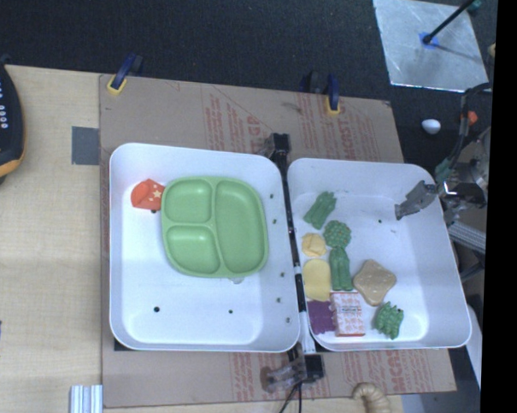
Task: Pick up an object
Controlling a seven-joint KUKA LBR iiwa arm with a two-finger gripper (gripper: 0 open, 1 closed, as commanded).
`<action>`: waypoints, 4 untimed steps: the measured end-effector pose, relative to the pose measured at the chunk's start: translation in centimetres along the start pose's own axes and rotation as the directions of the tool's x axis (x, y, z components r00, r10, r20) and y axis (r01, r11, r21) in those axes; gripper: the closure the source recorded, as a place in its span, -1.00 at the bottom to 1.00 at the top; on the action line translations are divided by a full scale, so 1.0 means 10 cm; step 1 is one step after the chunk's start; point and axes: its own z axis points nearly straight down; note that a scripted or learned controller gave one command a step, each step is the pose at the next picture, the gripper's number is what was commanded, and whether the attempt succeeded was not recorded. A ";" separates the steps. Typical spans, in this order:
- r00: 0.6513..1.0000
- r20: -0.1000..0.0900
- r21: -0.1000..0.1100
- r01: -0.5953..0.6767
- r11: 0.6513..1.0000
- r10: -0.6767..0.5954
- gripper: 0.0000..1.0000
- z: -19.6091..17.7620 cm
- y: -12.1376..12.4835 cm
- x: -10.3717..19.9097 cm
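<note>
Step in hand: approach, nothing picked yet. Gripper (413, 202) hung over upper right of right bin (424, 333), near far rim; whether open or closed, cannot tell. Candidate pieces clustered along bin's left side: green toy (320, 209), yellow block (317, 279), tan piece (373, 281), red-and-white packet (349, 315), green toy (389, 320) near front rim. Next move likely called for travel left and down onto one piece. Bare floor right of cluster gave room; pieces by divider sat tight together. Left bin (134, 311) held green tray (215, 225) and red toy (146, 194).
</note>
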 end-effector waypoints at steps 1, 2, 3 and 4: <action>1.000 -0.007 0.015 0.007 1.000 -0.007 -1.00 1.47 -0.39 0.76; 1.000 0.001 -0.009 0.004 1.000 -0.004 -1.00 1.54 0.33 0.89; 1.000 0.001 -0.008 0.002 1.000 -0.002 -1.00 1.52 0.99 0.83; 1.000 0.000 -0.006 0.004 1.000 -0.004 1.00 1.41 0.97 0.83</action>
